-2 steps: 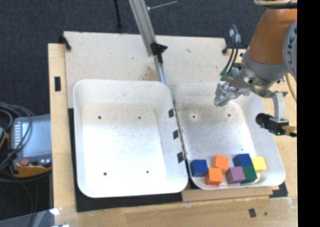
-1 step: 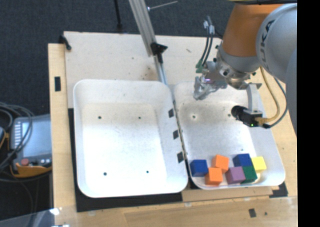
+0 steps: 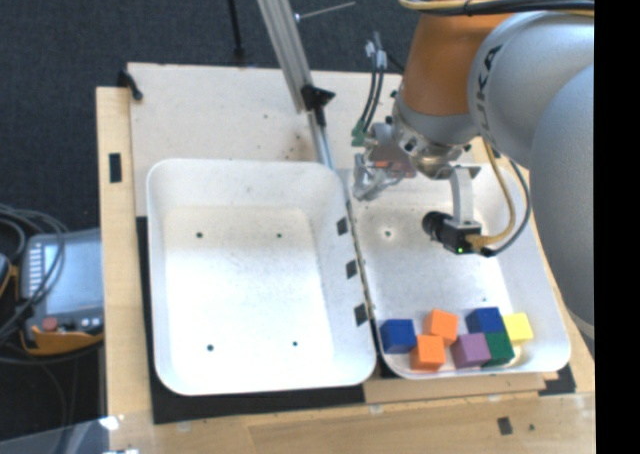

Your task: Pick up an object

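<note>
Several small cubes lie bunched at the near end of the right bin point(image 3: 440, 262): a blue one point(image 3: 398, 334), two orange ones point(image 3: 443, 323) point(image 3: 429, 351), a purple one point(image 3: 469, 349), a green one point(image 3: 500, 347), a darker blue one point(image 3: 486, 320) and a yellow one point(image 3: 518, 327). My gripper point(image 3: 368, 180) hangs over the far left corner of the right bin, close to the wall between the bins and well away from the cubes. I see nothing between its fingers.
The left bin point(image 3: 250, 272) lies beside the right one with a shared wall between them. A slanted metal post point(image 3: 285, 37) rises from behind the bins. A small black camera module point(image 3: 450, 230) hangs off my wrist over the right bin.
</note>
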Available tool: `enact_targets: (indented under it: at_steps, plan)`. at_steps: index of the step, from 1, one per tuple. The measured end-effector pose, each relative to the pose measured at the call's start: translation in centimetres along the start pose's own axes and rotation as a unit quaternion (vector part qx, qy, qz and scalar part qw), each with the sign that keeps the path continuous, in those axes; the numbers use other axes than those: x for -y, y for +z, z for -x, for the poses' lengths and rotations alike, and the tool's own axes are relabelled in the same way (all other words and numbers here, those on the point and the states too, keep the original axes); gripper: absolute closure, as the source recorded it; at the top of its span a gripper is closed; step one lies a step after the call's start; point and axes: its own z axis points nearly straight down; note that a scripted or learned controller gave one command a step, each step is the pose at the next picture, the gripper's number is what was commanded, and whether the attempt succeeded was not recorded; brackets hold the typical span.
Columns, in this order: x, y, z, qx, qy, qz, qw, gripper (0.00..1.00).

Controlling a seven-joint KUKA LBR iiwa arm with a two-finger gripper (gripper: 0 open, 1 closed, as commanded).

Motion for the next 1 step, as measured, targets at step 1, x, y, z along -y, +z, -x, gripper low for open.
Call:
enact_targets:
  at_steps: [1]
  plan:
    - [-2.56, -0.22, -4.48, 0.0, 0.0, 0.002, 1.0, 1.0]
